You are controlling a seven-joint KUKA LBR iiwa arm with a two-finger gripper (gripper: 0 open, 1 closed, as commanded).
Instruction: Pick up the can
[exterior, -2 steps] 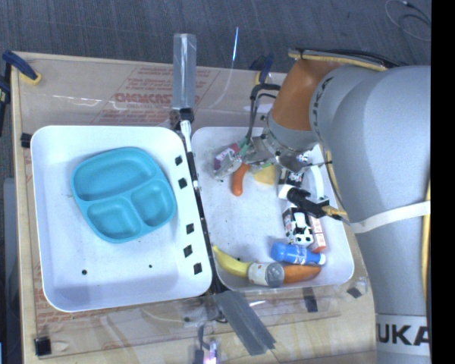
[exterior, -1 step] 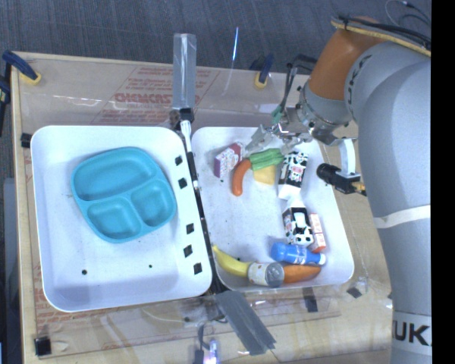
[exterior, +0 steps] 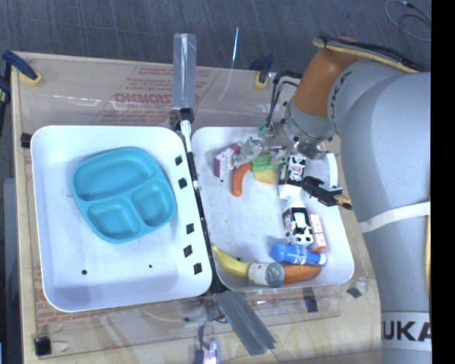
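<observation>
Camera view, looking down on both bins. The gripper [exterior: 271, 144] sits at the far end of the right bin [exterior: 243, 218], low among a cluster of small items; whether it is released, clenched or grasping anything cannot be told, since the wrist and the clutter hide its tip.

The can [exterior: 284, 273] lies on its side well apart from the gripper, at the opposite, near end of the same bin. Its grey round end faces left, its orange body runs to the right, and it is pressed against the bin's near wall. A blue bottle [exterior: 297, 255] lies touching it on the gripper's side, and a banana [exterior: 229, 262] lies just beside its grey end.

Between gripper and can the bin floor is partly bare toward the wall shared with the left bin [exterior: 61, 271]. A black-and-white carton [exterior: 296, 226] stands in the more direct line.

Just beside the gripper are an orange carrot-shaped piece [exterior: 239, 179], a green-and-yellow piece [exterior: 265, 169] and a small pink-and-white box [exterior: 226, 160]. The left bin, further to that side, holds a blue divided plate [exterior: 123, 193].

The arm enters from the right. Its grey link covers that bin's right rim, and its orange band [exterior: 318, 82] is bent down toward the wrist.
</observation>
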